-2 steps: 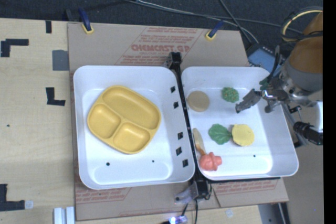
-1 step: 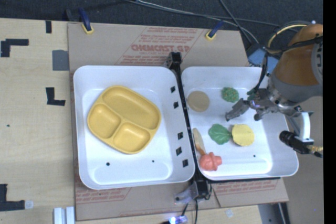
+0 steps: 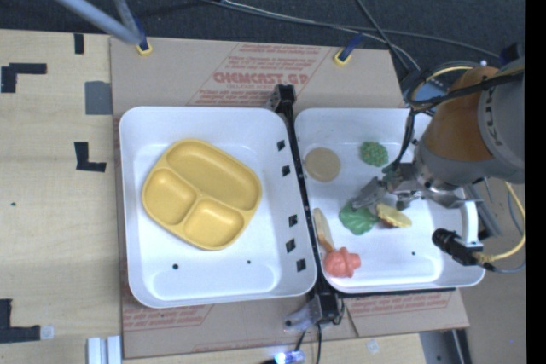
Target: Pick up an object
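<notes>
- On the bench, a cardboard sheet (image 3: 256, 72) with red print lies under 2 shallow white bins set side by side, touching along a black divider strip.
- The left bin (image 3: 141, 268) holds 1 yellow divided plate (image 3: 201, 193) with 3 compartments, lying tilted near the bin's middle.
- The right bin (image 3: 409, 264) holds the small items, with the arm reaching in from the right.
- The arm (image 3: 495, 128), grey with an orange band, hangs over the right bin's right half, its wrist low above the items.
- The gripper (image 3: 375, 196) points left, its tip just beside a green leafy piece (image 3: 358, 220) and a yellow-and-red slice (image 3: 394, 217); I cannot tell how the jaws stand, nor whether anything sits between them.
- A tan round disc (image 3: 322, 164) lies near the divider in the bin's upper left.
- A green broccoli-like floret (image 3: 373, 153) sits to the right of the disc, apart from it.
- A pink-orange toy (image 3: 342, 262) rests near the bin's front edge, touching a slim tan stick (image 3: 322, 229) that lies along the divider side.
</notes>
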`<state>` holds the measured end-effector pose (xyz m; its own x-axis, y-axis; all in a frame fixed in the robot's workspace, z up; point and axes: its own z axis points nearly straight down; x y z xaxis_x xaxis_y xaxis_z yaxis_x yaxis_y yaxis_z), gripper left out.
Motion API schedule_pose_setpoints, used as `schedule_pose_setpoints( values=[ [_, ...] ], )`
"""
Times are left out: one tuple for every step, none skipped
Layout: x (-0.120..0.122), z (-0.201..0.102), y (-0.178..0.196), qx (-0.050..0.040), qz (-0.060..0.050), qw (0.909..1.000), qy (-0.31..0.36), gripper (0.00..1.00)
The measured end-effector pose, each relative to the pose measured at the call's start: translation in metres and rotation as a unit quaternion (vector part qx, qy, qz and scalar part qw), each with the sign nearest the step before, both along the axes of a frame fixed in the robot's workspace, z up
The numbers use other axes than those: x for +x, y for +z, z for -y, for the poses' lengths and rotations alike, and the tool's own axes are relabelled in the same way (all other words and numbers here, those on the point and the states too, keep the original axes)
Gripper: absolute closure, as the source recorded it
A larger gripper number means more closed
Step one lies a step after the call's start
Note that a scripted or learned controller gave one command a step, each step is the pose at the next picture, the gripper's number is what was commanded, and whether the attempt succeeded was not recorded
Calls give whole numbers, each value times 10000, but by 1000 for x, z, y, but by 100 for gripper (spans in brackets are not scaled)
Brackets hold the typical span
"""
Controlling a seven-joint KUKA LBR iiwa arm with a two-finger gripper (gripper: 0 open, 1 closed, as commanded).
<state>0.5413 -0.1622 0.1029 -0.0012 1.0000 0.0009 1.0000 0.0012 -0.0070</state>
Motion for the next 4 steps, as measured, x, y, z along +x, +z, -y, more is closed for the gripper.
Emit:
schedule_pose_setpoints(
  values=[
    [2,0,14,-3,24,10000,8,100],
    [-1,-1,56,-8,44,10000,0,100],
    [3,-5,99,-10,53,10000,4,100],
    [4,-5,136,-11,52,10000,2,100]
  ],
)
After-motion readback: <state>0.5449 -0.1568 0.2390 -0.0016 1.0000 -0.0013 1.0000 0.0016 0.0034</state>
